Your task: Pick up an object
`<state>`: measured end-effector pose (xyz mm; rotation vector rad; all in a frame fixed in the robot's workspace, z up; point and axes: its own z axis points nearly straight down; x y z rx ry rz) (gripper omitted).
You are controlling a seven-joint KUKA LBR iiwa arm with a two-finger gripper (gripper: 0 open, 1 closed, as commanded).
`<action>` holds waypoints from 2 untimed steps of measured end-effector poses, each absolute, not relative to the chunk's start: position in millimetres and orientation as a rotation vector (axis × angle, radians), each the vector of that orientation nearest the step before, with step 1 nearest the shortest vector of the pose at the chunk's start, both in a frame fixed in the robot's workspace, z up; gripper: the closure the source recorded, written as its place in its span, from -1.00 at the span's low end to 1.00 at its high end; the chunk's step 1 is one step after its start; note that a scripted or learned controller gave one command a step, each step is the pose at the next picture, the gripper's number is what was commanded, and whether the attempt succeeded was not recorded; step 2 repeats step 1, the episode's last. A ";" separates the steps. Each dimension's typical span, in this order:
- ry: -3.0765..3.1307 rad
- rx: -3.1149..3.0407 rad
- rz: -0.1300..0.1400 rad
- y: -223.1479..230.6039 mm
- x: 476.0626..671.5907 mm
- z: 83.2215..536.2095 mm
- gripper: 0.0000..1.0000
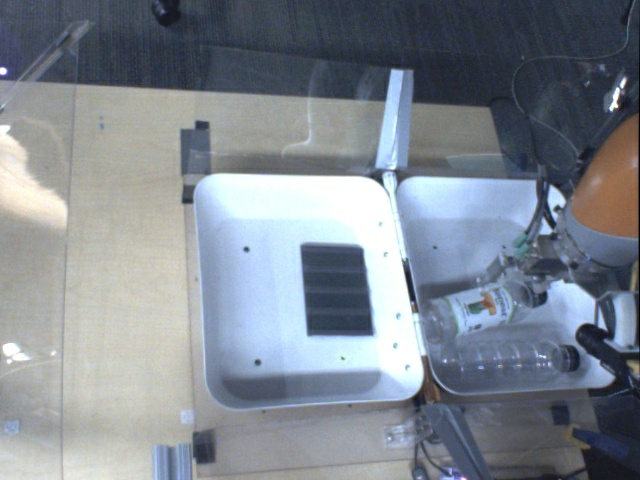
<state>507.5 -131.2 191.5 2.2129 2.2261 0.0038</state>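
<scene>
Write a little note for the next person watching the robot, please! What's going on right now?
Gripper: low in the right white bin, at the neck of the small clear bottle with a green-and-white label; grasp unclear.
Things: that bottle lies on its side; a larger clear plastic bottle with a dark cap lies beside it. A dark ribbed rectangular tray sits in the left white bin.
Done: nothing lifted.
Left: grip, lift.
</scene>
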 end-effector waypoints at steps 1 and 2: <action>1.999 2.415 0.009 -107.9 489.3 286.1 -1.00; 1.999 2.415 0.009 -107.9 489.3 286.1 -1.00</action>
